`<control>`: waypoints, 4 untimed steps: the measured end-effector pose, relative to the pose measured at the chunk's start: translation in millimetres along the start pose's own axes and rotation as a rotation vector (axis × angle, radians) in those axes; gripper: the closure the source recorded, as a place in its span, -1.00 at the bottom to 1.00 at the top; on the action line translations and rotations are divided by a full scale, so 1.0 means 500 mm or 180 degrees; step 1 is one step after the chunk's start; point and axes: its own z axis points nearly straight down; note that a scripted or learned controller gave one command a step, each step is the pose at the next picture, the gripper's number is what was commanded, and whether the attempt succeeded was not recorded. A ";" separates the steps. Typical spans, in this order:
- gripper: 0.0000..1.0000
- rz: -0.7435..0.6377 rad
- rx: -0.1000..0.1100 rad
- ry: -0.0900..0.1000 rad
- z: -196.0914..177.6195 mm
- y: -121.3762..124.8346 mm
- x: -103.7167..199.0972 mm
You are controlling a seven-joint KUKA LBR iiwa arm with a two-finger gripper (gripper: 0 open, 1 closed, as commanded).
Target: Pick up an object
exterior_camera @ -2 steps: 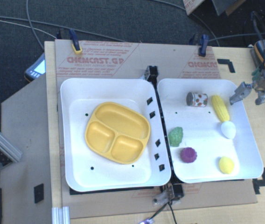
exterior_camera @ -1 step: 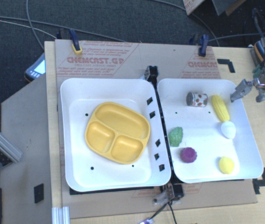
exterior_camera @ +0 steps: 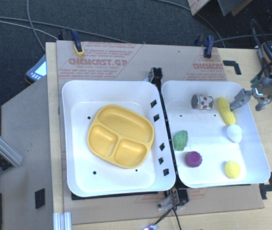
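The right bin (exterior_camera: 208, 178) holds several small objects: a patterned can (exterior_camera: 202, 101) lying on its side, a yellow corn cob (exterior_camera: 226, 111), a white egg (exterior_camera: 234, 133), a green lump (exterior_camera: 180, 139), a purple ball (exterior_camera: 193, 158) and a yellow lemon (exterior_camera: 232, 169). My gripper (exterior_camera: 250, 101) hovers over that bin's upper right rim, just right of the corn cob. Its fingers are spread open, one finger (exterior_camera: 239, 99) pointing toward the corn, with nothing between them.
A yellow compartment plate (exterior_camera: 120, 135) lies in the left bin (exterior_camera: 73, 128). A black divider with clips (exterior_camera: 161, 128) runs between the bins. Two clamps (exterior_camera: 77, 44) hold the cardboard at the back. Cables lie on the dark floor behind.
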 end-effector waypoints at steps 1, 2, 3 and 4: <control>-1.00 -0.0002 0.0007 0.0005 0.125 0.000 0.011; -1.00 -0.0004 0.0002 0.0003 0.228 0.018 0.018; 1.00 -0.0006 -0.0020 -0.0004 0.198 0.022 0.017; 1.00 0.0003 -0.0033 -0.0012 0.101 0.008 0.010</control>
